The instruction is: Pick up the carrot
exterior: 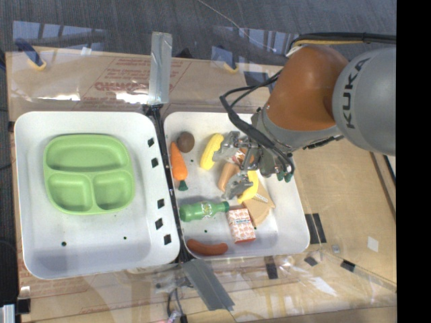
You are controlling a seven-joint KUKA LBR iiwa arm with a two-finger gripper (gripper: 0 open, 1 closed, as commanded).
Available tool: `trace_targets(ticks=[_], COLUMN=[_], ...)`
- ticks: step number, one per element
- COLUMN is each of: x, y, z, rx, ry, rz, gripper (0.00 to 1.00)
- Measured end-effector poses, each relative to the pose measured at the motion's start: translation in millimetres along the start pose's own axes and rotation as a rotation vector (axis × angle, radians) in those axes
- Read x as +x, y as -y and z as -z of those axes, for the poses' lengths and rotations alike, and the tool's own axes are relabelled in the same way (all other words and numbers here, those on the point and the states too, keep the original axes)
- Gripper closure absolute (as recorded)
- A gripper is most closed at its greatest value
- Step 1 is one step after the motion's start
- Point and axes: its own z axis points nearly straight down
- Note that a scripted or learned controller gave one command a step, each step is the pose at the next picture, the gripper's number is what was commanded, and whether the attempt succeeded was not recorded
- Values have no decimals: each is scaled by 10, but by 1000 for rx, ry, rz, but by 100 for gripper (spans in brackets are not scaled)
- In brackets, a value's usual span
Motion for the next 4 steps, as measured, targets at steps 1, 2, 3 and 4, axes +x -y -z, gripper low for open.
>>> trace_targets(ticks=[1, 2, 3, 4], x=[160, 119, 731, 335], y=[-73, -84, -562, -141], z=[-1146, -998, -120, 548], rx=[-3, -1, 0, 3], ry=[-11, -1, 7, 7], rz=[-45, -37, 75, 353], gripper=[0, 100, 100, 100])
